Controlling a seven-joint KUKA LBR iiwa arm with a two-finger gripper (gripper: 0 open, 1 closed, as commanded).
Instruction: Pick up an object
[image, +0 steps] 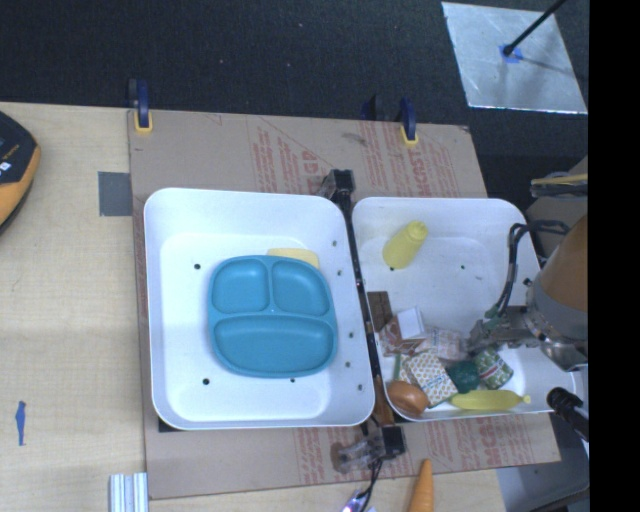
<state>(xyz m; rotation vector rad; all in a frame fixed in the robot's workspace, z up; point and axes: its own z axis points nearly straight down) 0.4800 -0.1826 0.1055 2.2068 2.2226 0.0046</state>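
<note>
My claw (492, 338) sits low in the pile by the blue plate's neighbor bin, and I can't tell how its fingers stand. The blue plate (272, 316) hides most of a yellow thing (293, 257) behind it.

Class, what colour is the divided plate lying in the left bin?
Light blue; the camera view shows the divided plate plainly from above.
</note>
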